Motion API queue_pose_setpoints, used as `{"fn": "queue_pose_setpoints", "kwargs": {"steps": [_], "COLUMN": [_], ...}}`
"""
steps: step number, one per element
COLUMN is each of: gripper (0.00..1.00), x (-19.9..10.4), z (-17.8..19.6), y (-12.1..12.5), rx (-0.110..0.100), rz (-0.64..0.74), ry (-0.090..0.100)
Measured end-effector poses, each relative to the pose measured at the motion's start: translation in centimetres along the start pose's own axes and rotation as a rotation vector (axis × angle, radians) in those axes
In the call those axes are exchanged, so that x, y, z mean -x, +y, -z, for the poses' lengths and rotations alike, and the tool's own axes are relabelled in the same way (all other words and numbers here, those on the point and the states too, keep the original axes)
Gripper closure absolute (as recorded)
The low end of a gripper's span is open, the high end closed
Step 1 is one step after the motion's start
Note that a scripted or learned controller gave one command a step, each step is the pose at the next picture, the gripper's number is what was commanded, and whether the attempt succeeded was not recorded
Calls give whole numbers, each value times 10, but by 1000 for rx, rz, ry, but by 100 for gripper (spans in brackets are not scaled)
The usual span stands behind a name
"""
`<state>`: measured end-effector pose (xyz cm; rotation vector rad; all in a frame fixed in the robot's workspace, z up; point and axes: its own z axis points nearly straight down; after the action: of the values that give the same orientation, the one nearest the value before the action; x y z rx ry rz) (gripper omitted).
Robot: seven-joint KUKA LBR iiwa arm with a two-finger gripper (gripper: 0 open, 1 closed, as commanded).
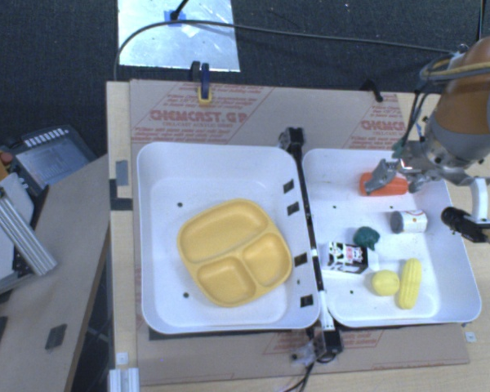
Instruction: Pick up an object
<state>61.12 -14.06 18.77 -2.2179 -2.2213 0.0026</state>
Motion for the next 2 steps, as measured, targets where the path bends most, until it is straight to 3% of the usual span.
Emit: {"fn": "queue_pose_setpoints", "kwargs": {"steps": [2], "gripper": [0], "x": [6], "z": [-97], "y": [-4], "rx": [1], "rz": [0], "ry": [0]}}
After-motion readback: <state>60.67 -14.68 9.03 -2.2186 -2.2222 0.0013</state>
